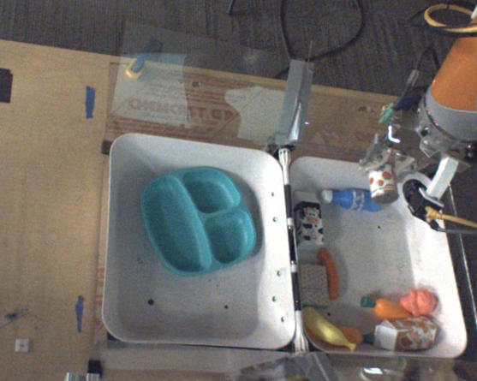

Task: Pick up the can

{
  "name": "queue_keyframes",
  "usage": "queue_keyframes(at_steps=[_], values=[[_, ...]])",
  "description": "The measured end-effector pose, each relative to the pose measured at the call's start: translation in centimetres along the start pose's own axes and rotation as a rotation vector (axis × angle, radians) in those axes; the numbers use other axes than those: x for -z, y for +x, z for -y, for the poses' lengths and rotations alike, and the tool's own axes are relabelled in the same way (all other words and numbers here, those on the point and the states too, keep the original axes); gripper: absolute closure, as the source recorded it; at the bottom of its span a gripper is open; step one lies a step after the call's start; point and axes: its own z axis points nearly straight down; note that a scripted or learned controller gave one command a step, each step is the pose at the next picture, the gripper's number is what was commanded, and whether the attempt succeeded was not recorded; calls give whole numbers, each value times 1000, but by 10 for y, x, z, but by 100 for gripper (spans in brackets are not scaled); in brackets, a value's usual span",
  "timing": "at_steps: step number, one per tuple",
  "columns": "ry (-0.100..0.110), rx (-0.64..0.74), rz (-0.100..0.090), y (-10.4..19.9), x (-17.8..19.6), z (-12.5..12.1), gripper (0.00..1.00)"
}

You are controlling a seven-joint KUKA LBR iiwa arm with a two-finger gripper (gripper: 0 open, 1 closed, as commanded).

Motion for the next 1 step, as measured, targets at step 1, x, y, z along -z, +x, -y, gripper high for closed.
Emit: queue_keyframes(at_steps=[1], values=[[0,-33,0,28,-81,6,100]])
